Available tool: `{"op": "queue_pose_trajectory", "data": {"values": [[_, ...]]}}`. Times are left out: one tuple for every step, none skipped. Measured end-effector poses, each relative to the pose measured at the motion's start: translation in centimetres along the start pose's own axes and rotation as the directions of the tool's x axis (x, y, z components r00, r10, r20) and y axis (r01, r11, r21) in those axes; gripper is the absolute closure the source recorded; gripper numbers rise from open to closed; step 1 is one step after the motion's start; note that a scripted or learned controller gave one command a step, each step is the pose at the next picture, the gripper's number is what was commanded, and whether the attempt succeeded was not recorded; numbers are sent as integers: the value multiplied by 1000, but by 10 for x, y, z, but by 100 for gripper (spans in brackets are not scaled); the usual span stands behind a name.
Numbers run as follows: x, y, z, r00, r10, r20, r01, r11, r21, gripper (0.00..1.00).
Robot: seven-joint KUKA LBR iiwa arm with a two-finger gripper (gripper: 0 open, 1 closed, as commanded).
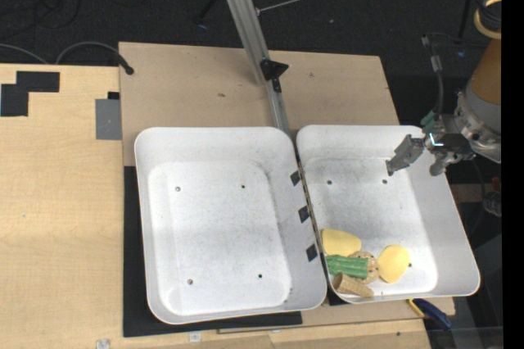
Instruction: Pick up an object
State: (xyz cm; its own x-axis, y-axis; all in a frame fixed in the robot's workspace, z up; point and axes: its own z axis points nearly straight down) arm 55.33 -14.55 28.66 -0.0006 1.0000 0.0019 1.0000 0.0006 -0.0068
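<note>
Up at the right bin's [442,200] far right edge hangs the gripper [422,157]; its two fingers [403,154] are spread wide apart with nothing between them; down in that bin's near corner sit the toys, well away: a yellow lump [340,242], a green piece [348,265], a yellow ball [394,262], touching.

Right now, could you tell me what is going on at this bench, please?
A grey arm reaches in from the right, its gripper hovering over the upper right part of the right bin with its jaws apart and nothing between them. The things to pick sit clustered in that bin's near corner: a yellow piece, a green piece, a yellow ball and a tan piece. No object has been lifted yet.
</note>
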Motion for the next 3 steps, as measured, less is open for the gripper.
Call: {"op": "queue_pose_trajectory", "data": {"values": [[-1, 0, -2, 1000, 2, 1, -2, 1000, -4, 0], [2, 1, 62, 1000, 1, 0, -1, 1000, 3, 0], [1, 10, 119, 1000, 1, 0, -1, 1000, 2, 0]]}}
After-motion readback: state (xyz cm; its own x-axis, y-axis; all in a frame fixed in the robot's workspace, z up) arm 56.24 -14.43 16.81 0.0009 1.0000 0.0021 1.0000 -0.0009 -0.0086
